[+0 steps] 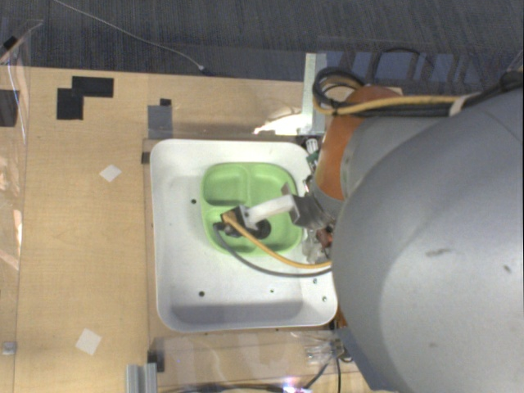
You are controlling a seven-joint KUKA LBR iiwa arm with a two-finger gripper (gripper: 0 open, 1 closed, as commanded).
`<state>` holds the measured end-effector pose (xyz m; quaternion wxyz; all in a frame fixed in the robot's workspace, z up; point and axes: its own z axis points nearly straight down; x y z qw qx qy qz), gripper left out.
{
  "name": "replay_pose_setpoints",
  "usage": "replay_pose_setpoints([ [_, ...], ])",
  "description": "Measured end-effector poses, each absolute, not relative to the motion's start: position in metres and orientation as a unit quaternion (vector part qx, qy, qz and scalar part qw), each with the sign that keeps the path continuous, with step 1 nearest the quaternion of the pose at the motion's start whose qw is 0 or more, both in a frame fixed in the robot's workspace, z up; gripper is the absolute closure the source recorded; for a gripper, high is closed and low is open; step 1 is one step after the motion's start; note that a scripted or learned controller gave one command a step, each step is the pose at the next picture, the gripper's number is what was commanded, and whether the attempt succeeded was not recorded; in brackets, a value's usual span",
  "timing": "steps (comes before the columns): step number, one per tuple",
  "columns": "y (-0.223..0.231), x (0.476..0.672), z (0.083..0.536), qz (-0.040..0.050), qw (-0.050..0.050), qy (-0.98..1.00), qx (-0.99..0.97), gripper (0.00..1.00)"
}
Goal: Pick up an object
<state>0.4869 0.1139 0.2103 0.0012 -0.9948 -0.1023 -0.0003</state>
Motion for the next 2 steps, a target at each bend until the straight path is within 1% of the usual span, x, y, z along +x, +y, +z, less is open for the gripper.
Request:
replay_pose_setpoints([
  [1,0.167,0.486,0.195,0.0004,0.002,-0.104,-0.995,1.00],
  [2,0.218,0.487,0.319,-0.0030,0.001,-0.262,-0.965,1.00],
])
